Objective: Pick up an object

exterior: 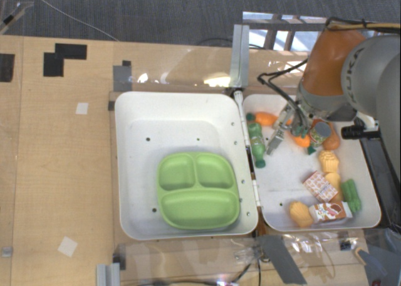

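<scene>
Fingers (280,133) are hanging spread and holding nothing, just right of the green bottle (255,141) in the right bin (369,216). Reaching appears underway; next, they should be lowering around that bottle and closing.

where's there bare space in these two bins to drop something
Left bin: bare floor across the top half, above the green divided plate, plus a strip down its left side. Right bin: a bare patch mid-left, between the green bottle and the food items along the right wall. Crowded near the claw and along the right and bottom edges.
</scene>
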Available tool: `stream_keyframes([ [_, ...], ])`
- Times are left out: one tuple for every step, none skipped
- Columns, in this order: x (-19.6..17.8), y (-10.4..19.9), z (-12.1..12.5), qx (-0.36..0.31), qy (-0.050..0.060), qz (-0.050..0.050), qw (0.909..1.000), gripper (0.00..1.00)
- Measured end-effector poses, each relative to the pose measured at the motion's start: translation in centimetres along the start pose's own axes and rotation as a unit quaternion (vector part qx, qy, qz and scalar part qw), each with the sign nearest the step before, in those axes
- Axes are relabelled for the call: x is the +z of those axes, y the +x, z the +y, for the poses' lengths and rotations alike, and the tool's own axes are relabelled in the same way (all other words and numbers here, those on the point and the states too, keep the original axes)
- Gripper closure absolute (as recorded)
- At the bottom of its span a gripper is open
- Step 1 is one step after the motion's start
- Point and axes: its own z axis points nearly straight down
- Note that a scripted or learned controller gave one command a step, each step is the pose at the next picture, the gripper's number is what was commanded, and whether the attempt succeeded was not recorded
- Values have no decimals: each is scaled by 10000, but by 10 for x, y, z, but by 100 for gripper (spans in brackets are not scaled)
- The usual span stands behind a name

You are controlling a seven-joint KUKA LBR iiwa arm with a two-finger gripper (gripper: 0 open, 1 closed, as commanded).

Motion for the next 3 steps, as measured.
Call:
stream_keyframes([
  [-16, -7, 2, -16, -56, -209, 9998, 100],
  [-124, 13, 45, -245, -110, -241, 9993, 100],
  [-211, 10, 23, -33, -103, -234, 9997, 100],
])
